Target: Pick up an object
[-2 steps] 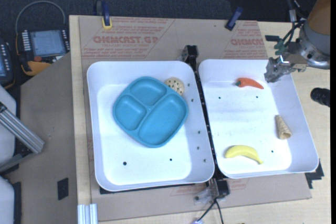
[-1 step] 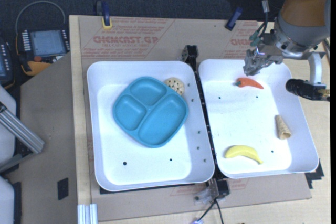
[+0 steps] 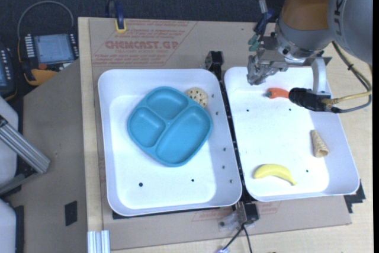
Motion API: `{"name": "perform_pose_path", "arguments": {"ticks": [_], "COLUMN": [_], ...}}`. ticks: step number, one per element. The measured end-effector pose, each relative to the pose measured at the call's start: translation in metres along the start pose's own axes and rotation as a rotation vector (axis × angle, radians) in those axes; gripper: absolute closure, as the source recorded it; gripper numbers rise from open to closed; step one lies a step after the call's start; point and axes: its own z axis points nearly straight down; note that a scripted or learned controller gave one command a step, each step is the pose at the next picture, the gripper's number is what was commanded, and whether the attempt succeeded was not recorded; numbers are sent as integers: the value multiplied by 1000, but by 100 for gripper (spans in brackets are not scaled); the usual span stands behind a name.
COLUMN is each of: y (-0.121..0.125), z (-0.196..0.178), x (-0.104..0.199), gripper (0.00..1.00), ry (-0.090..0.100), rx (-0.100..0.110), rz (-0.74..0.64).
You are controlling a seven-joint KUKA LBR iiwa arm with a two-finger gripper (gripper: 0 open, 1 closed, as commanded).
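Carrot [image 3: 276,93]: small, orange, lying flat at the far end of the right bin [image 3: 278,133], just right of the tool [image 3: 259,75]. Judged the likely target, being the nearest thing to the tool.

Tool: hanging over the bin's far left corner, close above the floor, carried by the arm [image 3: 314,3] reaching in from the right. Released or clenched: cannot tell from this angle, with the wrist hiding most of it. Nothing seen in its grip. Looks offset to the left of the carrot rather than straddling it, so probably needs a short shift to the right before closing.

Just right of the carrot: a black plug [image 3: 308,98] on a cable, seemingly part of the rig. Worth avoiding, since a wide approach from that side could snag it.

Elsewhere in the right bin, well apart from each other: banana [image 3: 274,173] near the front edge, cone [image 3: 320,143] toward the right wall. Spread out this way, presumably so that each can be taken alone without crowding.

Left bin [image 3: 118,175]: blue divided plate [image 3: 170,125] in the middle, cookie [image 3: 197,95] peeking out at its far right edge, apparently touching it. Harder picks, being flat and close together.

Both bins side by side on the bench [image 3: 95,127], within the arm's reach.
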Motion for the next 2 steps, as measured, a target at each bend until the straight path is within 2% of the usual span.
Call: {"name": "perform_pose_path", "arguments": {"ticks": [1, 2], "y": [18, 23], "z": [1, 21], "x": [53, 98], "gripper": [100, 100], "ry": [-1, -1], "rx": [-6, 0], "rz": [1, 2]}}
